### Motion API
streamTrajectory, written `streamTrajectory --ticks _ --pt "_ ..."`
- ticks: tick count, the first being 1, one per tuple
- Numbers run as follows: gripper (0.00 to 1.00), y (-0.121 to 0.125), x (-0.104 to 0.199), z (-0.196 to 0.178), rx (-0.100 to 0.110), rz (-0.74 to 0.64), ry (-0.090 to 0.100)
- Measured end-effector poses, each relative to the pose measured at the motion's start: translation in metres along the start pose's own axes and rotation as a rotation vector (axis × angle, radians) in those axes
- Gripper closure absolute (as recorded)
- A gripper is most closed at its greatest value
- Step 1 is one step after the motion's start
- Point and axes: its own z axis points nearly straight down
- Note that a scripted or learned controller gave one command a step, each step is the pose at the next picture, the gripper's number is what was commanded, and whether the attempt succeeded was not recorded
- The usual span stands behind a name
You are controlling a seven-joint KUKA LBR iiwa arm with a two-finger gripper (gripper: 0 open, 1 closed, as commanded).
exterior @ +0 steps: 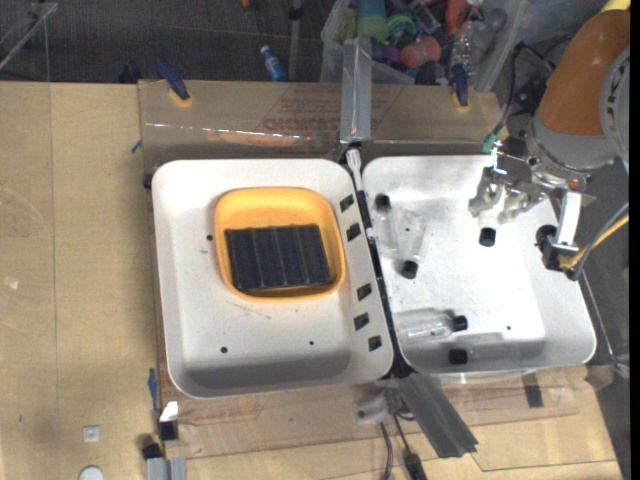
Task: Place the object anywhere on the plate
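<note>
From up here I see the two white bins side by side, the left bin (190, 358) carrying an orange plate (278, 208) with a dark ribbed pad (278, 256) lying flat in its middle. The plate sits toward the bin's back half, with bare white floor in front of it and to its left. The right bin (560, 338) has open floor through its centre and right side. The gripper (500, 200) hangs over that bin's back right corner, near the rim; I cannot tell how it is set from this angle. A clear bottle with a black cap (430, 323) lies on its side by the front wall. Two more clear, black-capped pieces, I think small bottles (405, 233), sit near the divider, apart from the gripper.
</note>
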Motion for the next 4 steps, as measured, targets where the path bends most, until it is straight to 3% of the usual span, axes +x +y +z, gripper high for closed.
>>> streamTrajectory --ticks 1,2,4 --pt "1.0 0.025 0.022 -0.013 -0.004 -0.161 0.0" --pt "1.0 0.027 0.045 -0.028 -0.005 -0.298 0.0" --pt "1.0 0.021 0.064 -0.062 -0.006 -0.397 -0.001"
